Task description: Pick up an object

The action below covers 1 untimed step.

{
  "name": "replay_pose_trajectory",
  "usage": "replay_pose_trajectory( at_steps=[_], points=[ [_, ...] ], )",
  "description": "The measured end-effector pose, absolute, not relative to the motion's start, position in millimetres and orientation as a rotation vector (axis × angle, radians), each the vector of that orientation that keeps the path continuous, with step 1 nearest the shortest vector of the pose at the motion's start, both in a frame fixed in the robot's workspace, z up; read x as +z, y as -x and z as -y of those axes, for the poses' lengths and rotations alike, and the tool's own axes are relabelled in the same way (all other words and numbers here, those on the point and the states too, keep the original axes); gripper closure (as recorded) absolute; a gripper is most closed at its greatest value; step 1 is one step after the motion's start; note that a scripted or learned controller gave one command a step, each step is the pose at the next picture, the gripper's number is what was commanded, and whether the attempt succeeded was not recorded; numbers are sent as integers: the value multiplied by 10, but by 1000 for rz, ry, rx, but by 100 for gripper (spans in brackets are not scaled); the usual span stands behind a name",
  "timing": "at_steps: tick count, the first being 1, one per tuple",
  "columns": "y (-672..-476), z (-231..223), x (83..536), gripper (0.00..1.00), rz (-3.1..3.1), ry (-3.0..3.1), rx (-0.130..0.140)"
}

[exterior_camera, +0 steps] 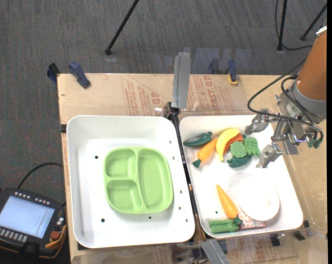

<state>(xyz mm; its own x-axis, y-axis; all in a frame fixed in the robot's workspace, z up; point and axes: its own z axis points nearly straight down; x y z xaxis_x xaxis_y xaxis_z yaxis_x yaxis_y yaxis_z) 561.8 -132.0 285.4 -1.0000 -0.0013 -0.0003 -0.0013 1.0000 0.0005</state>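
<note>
Toy veg pile [236, 145] in rt bin [295, 202] | end effector [261, 143] fingers spread apart, holding nothing | hovers beside pile

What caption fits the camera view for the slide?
Open gripper poised over toy vegetables in the right bin; green divided plate in left bin.

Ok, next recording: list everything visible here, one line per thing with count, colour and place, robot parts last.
bins: 2, white, side by side on the bench
divided plate: 1, light green, left bin
banana: 1, yellow, right bin, far end
carrots: 2, orange, right bin, one far, one near
dark green vegetable: 1, right bin, far left
broccoli: 1, green, beside the banana
round plate: 1, white, right bin, near end
pendant: 1, black, lower left
gripper: 1, grey, open, above the right bin
</note>
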Motion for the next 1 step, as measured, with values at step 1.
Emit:
replay_pose_trajectory(
  at_steps=[1],
  points=[
    [-5271, 1075, 1236, 0, -3141, 280, 9]
  ],
)
